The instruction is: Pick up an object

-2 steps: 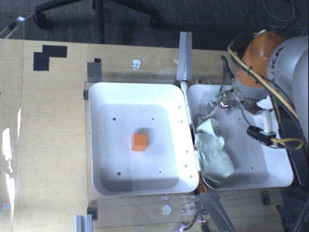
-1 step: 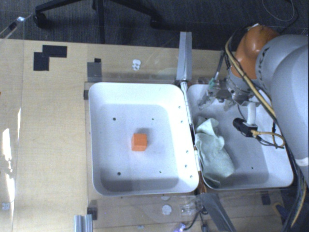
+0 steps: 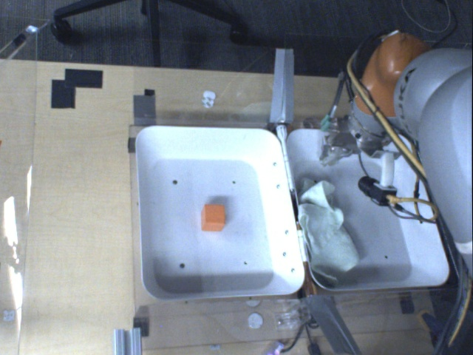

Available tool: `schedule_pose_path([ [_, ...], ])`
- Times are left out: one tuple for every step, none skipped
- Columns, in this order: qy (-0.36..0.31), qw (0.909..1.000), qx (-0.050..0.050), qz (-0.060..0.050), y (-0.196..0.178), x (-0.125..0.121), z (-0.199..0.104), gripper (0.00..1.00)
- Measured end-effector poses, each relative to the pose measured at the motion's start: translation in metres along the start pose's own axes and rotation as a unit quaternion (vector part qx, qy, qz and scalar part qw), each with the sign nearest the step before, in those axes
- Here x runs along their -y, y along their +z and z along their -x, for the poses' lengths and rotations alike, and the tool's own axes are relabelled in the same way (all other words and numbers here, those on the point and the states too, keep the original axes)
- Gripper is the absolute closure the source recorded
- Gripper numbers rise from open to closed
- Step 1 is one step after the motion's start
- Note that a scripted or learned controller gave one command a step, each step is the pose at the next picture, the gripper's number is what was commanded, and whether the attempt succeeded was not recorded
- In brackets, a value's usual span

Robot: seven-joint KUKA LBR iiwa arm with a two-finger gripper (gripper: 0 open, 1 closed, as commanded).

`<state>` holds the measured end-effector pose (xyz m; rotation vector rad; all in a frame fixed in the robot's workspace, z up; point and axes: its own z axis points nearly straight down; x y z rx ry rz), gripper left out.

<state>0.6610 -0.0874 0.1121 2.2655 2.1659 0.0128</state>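
On the wooden tabletop (image 3: pixel 81 220) two white bins sit side by side. The left bin (image 3: pixel 159 272) holds a small orange block (image 3: pixel 213 217) near its middle, well apart from every wall. The right bin (image 3: pixel 421 261) holds a crumpled pale cloth (image 3: pixel 325 228) lying against its wall at nine o'clock. The grey arm (image 3: pixel 436 102) reaches in from three o'clock, and its pincer (image 3: pixel 341 148) hangs over the right bin's corner toward eleven o'clock, apart from the cloth; whether the pincer is spread or pressed together cannot be told, and nothing is seen in it. The block looks light, stiff and flat-sided, so a squeeze across two opposite faces should hold well. The cloth looks soft and limp; a pinch on a raised fold near its middle seems likeliest to catch.
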Motion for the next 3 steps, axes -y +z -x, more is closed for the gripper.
schedule_pose_path([
  [0.152,0.9883,0.001,-0.003,-0.132,-0.007,-0.065,1.0],
  [0.141,0.99,0.001,-0.003,-0.196,0.014,-0.029,1.0],
  [0.301,0.9537,0.002,-0.005,-0.109,-0.001,-0.039,1.0],
])
